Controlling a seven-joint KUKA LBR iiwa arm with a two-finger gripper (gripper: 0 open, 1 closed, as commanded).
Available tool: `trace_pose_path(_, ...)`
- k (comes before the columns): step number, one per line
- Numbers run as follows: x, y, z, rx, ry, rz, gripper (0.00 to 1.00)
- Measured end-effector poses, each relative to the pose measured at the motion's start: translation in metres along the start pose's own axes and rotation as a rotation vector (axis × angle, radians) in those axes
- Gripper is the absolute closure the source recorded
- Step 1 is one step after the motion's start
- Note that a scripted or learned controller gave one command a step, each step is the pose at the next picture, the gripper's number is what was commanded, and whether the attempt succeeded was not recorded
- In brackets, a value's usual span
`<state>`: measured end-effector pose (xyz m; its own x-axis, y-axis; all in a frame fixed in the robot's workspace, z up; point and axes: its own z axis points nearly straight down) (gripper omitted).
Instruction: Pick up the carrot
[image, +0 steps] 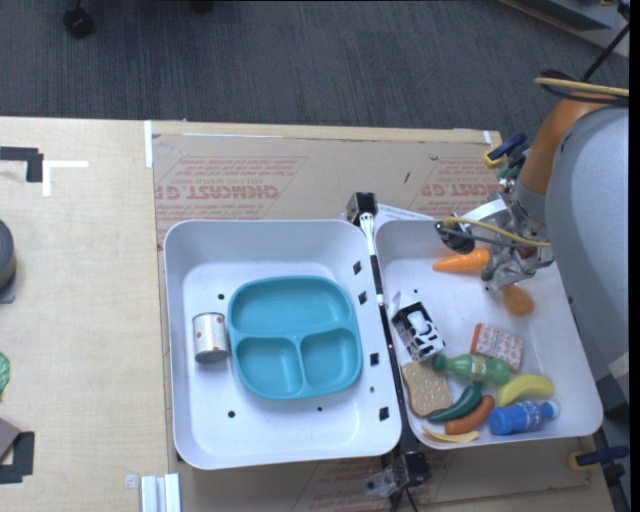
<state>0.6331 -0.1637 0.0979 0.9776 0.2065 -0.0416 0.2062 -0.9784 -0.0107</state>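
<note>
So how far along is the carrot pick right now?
Done: the arm has reached the right bin, with the gripper at the carrot's thick end. In hand: nothing that I can confirm; the carrot lies on the bin floor and the contact is hidden by the wrist. Left: a confirmed grasp and the lift.

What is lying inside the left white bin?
In the left bin: a teal divided tray and, beside it, a small metal can on its side. The bin floor beneath the tray is covered.

Orange carrot (462, 264), teal plate (294, 336), white bins (190, 400)
</note>
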Motion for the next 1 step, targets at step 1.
trace_pose_path(1,-0.0094,0.0024,0.0049,0.011,-0.036,0.003,0.0)
